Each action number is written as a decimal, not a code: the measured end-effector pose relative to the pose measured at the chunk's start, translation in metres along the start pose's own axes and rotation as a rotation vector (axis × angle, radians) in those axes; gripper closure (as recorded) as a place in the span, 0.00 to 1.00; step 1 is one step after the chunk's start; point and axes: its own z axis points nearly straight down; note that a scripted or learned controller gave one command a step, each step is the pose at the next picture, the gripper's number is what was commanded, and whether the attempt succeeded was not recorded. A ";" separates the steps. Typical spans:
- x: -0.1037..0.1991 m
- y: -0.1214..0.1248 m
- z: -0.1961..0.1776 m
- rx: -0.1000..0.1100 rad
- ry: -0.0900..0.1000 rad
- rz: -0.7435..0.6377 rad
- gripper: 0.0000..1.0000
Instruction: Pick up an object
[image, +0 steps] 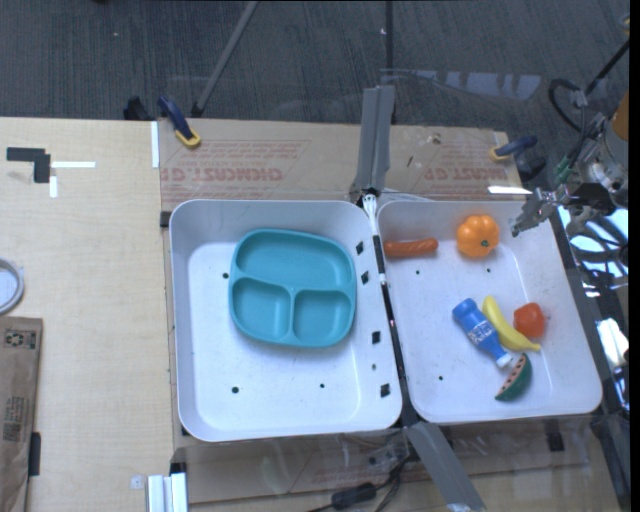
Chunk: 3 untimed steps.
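I judge the task barely begun: nothing is lifted, and every candidate lies on a bin floor. My fingers (527, 212) hang at the far right corner of the right bin (440, 395), about over its rim, and from this slanted view I cannot tell whether they are spread or closed; I see nothing between them, so I claim no grasp. The nearest thing to me is the orange (478, 236), resting near the bin's far wall, with the sausage (411, 247) lying flat to its left, apart from it. Further toward the near side sits a tight cluster: the blue bottle (479, 329) lies slanted, the banana (509, 327) lies just beside it and seems to touch it, the tomato (530, 320) rests against the banana's other side, and the melon slice (513, 380) lies just below them. The left bin (200, 400) holds a teal plate (293, 288) with three compartments, well apart from me. What is left, as I see it, is everything: choose a piece, come down over it, close on it and raise it. The orange or the sausage look the easier picks, since each stands free, while the cluster risks my nudging a neighbour.
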 end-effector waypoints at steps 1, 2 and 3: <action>0.031 -0.055 0.130 -0.020 -0.001 0.002 0.00; 0.073 -0.086 0.155 0.001 0.001 0.001 0.00; 0.072 -0.087 0.146 0.002 0.001 0.006 1.00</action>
